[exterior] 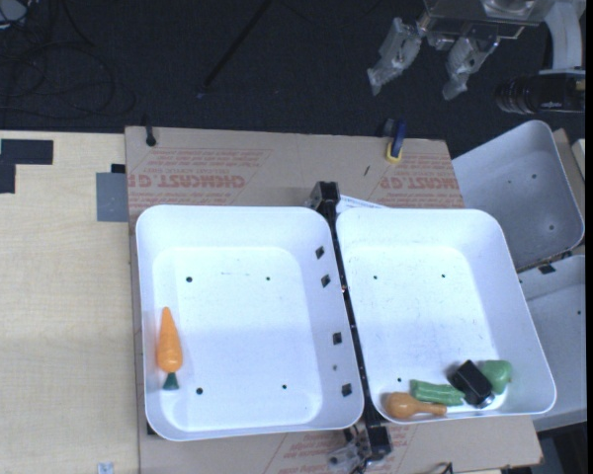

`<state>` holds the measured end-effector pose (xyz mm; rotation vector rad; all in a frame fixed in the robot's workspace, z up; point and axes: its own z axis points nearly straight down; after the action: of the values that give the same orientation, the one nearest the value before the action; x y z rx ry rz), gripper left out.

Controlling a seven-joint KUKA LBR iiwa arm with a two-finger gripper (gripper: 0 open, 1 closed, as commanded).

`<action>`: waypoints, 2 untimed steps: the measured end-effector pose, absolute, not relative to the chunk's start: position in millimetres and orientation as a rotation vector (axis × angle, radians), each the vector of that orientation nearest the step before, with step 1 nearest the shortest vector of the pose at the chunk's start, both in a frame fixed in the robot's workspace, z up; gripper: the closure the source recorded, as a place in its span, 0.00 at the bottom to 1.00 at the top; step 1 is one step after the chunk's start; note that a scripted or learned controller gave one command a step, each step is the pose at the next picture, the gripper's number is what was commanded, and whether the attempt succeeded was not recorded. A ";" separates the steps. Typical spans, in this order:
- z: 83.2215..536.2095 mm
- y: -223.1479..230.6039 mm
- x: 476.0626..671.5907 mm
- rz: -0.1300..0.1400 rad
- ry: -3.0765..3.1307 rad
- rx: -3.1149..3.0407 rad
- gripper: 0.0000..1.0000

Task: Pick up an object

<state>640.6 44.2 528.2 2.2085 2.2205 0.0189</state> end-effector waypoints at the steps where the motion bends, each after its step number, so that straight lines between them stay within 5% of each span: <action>1: 471.0 33.0 643.3 -0.011 2.224 2.226 0.00; 2: 177.2 59.9 640.8 -0.019 2.228 2.229 0.00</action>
<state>640.8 59.9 177.2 2.2289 2.2285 -0.0187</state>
